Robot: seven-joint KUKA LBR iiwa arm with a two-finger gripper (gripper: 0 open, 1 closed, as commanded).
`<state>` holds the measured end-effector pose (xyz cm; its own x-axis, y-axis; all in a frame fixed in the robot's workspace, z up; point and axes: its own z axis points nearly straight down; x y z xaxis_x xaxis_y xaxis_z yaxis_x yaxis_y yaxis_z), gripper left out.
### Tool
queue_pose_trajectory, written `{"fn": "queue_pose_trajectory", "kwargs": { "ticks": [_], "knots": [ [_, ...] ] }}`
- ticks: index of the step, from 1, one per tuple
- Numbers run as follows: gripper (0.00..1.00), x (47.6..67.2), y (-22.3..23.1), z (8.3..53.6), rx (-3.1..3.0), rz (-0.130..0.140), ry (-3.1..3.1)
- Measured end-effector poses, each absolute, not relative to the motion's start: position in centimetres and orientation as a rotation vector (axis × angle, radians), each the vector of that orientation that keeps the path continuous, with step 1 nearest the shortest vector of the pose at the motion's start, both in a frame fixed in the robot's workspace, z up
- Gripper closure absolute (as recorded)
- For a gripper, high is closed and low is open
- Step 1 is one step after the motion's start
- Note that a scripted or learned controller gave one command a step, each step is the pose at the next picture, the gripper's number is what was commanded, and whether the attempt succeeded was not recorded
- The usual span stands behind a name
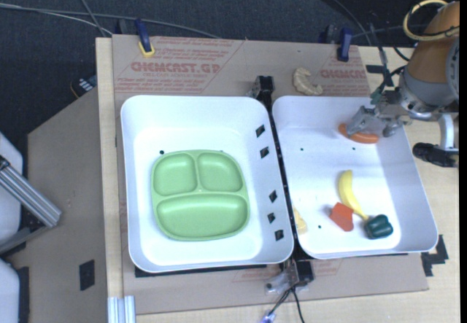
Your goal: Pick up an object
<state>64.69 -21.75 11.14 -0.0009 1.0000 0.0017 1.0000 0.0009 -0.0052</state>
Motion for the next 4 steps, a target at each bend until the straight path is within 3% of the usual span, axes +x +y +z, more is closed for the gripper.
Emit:
{"fn": "queue_pose_trajectory", "kwargs": {
  "ticks": [1, 2, 3, 4],
  "knots": [
    [1.00, 64.9, -21.8, 12.7, -2.220, -0.001, -2.226],
    [1.00, 66.0, -21.4, 18.4, -2.225, -0.007, -2.229],
    [1.00, 65.6, -21.8, 24.8, -2.227, -0.006, -2.228],
    [1.00, 65.7, -21.8, 27.9, -2.223, -0.003, -2.226]
  ]
}}
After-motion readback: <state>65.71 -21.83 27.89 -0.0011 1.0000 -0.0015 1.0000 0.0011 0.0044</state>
